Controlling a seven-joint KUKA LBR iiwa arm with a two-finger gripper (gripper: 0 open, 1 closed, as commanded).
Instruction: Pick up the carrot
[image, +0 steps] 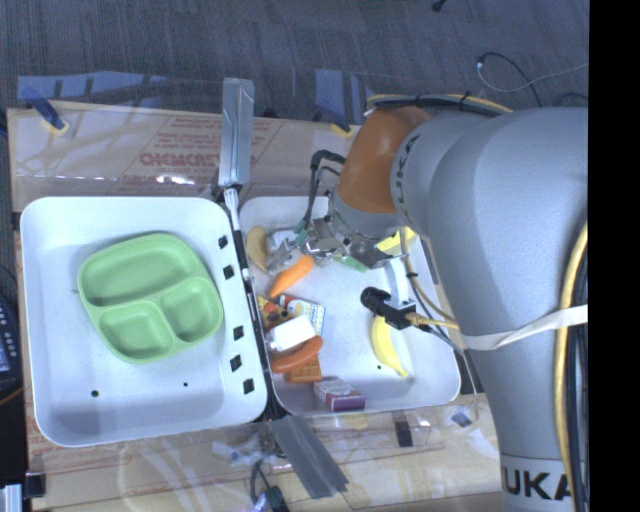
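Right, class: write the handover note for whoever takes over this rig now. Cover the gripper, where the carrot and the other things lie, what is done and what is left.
Gripper: low in the right bin, at the carrot's upper end; whether it is open or shut cannot be told.
Carrot: lying in the right bin near its left wall, tilted, not seen held.
Nearby: a banana to its right, a small carton at the bin's near edge. Green divided plate sits in the left bin.
Done: arm brought down to the carrot.
Left: grasp and lift it.
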